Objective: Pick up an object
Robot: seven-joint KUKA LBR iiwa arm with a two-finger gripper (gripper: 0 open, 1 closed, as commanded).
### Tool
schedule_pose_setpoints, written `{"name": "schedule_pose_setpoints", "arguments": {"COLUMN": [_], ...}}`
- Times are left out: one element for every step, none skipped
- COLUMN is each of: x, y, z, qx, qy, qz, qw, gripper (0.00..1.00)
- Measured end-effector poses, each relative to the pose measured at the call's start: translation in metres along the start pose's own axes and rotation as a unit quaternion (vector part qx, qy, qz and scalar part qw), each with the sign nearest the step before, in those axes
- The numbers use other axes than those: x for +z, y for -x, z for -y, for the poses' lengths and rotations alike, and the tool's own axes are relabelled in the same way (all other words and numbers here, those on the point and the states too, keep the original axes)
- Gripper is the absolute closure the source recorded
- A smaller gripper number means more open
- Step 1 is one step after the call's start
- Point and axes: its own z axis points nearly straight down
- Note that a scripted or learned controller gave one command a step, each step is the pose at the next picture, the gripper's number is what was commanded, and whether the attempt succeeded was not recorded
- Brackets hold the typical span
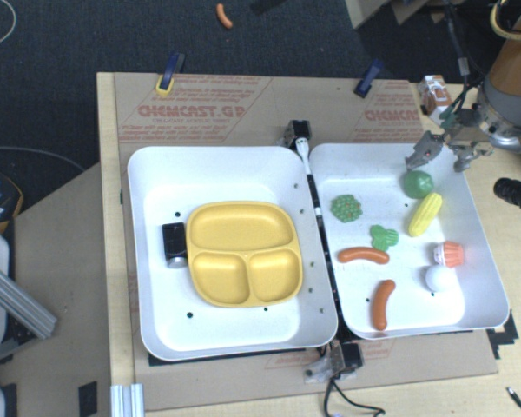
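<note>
Dark carpet lay all around your bench (243, 94), and two white bins sat on it side by side. The left bin (148, 181) held one big yellow tray (241, 252) and one small black block (174, 241). The right bin (482, 272) held the toys. Your gripper (444, 148) hung over that bin's far corner with its fingers spread open and nothing between them.

Just below the fingers sat one green ball (418, 182), and touching that, one yellow corn (425, 213). Further from the fingers you had two sausages (364, 254), two more green bumpy toys (346, 208), one white ball (437, 277) and one small orange-and-white toy (449, 253).

What could have gone wrong? I think the round ball could have rolled away from the fingers. The corn was so close that the fingers might have bumped it. The bin wall was near too.
</note>
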Motion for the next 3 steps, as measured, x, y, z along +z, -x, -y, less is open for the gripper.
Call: {"name": "schedule_pose_setpoints", "arguments": {"x": [0.048,0.1,0.12], "y": [-0.007,0.003,-0.003], "z": [0.007,0.01,0.006], "qx": [0.0,0.0,-0.002], "qy": [-0.003,-0.002,0.001], "qz": [-0.001,-0.001,-0.005], "qw": [1.0,1.0,1.0], "gripper": [0.0,0.0,0.0]}}
